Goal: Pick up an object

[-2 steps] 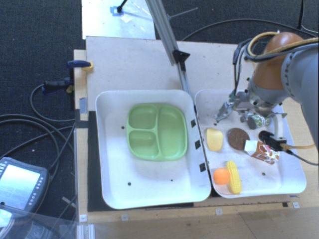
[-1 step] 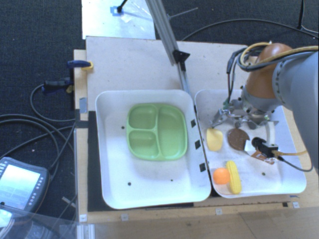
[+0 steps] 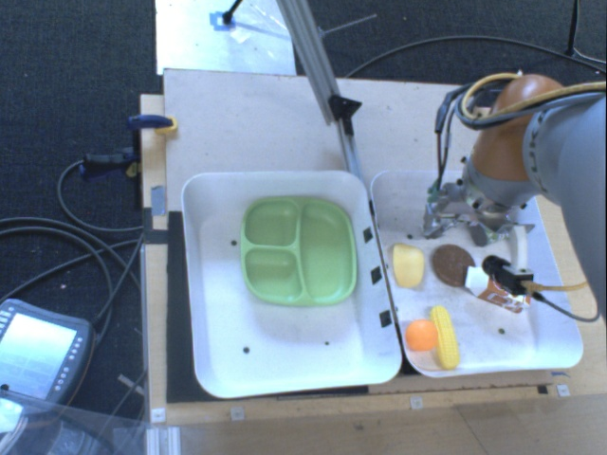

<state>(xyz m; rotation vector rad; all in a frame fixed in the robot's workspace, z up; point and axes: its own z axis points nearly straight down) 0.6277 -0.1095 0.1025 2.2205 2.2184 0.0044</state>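
Here we look down on a bench with two shallow white bins set side by side. The left bin (image 3: 204, 282) sits in the middle of the frame and holds a green divided plate (image 3: 298, 251), which lies flat toward the bin's upper half, with three compartments showing.

The right bin (image 3: 560, 344) sits at the right of the frame and carries the loose things. A pale yellow wedge (image 3: 409, 265) lies near the bin's left wall. Just to its right is a round brown disc (image 3: 453, 264). Below them, near the lower edge of the bin, an orange ball (image 3: 421, 336) rests touching a yellow ear of corn (image 3: 445, 336), which lies lengthwise just to the ball's right. To the right of the brown disc we see a small packet in brown, white and orange (image 3: 500, 287), tilted and close to the disc.

The arm (image 3: 560, 140) comes in from the right edge of the frame, grey with an orange band above the wrist. Its gripper (image 3: 457, 218) hangs over the upper part of the right bin, just above the brown disc and up and to the right of the yellow wedge. We see nothing between its fingers, and we cannot tell from this angle whether they are spread or pressed together.

A grey pole (image 3: 308, 41) slants down from the top of the frame toward the gap between the bins.
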